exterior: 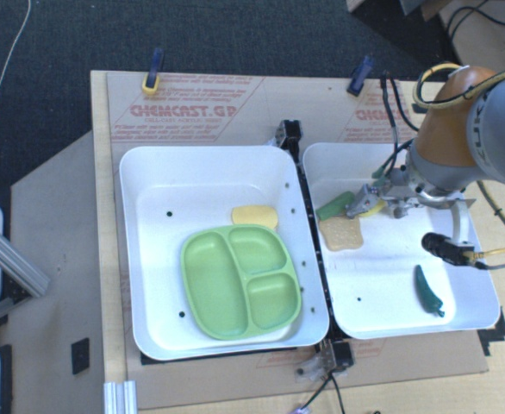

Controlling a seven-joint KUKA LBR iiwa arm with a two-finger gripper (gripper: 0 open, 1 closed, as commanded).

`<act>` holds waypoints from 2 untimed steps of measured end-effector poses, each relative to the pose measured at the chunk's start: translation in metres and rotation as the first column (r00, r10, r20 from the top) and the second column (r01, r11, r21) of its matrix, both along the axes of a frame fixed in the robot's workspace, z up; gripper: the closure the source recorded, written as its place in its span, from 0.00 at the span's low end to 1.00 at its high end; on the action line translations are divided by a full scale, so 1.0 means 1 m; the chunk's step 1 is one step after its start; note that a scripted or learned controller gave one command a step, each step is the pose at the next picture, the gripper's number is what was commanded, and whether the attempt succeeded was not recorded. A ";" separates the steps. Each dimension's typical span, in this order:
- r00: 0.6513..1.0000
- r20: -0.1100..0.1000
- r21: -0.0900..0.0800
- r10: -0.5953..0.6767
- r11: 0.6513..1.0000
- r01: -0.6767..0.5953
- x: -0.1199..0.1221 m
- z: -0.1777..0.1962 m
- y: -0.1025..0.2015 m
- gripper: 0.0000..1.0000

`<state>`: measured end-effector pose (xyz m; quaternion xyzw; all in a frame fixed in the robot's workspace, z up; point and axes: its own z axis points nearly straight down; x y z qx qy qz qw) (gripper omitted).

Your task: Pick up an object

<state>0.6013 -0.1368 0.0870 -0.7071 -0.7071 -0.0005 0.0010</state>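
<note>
A grey arm is reaching from the right into the right bin (459, 317), its tool (366, 203) sitting low over a green object (334, 205) beside a tan slice (342, 234); whether the tool is grasping anything cannot be told. A dark green pepper (427, 290) is lying near that bin's front, while the left bin (149, 231) is holding a green divided plate (240, 279) and a yellow piece (254, 216).

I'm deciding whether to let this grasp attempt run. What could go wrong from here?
1. The gripper sits where the green piece meets the tan slice; closing might catch both or nudge one away.
2. Both lie close to the right bin wall beside the left bin, so a finger could strike the rim.
3. The dark green pepper lies apart, a likelier clean pick.
</note>
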 end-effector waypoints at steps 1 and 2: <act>1.000 0.010 0.001 0.001 1.000 -0.002 0.003 0.014 0.002 1.00; 1.000 0.006 -0.004 0.001 1.000 -0.001 0.001 0.077 0.004 1.00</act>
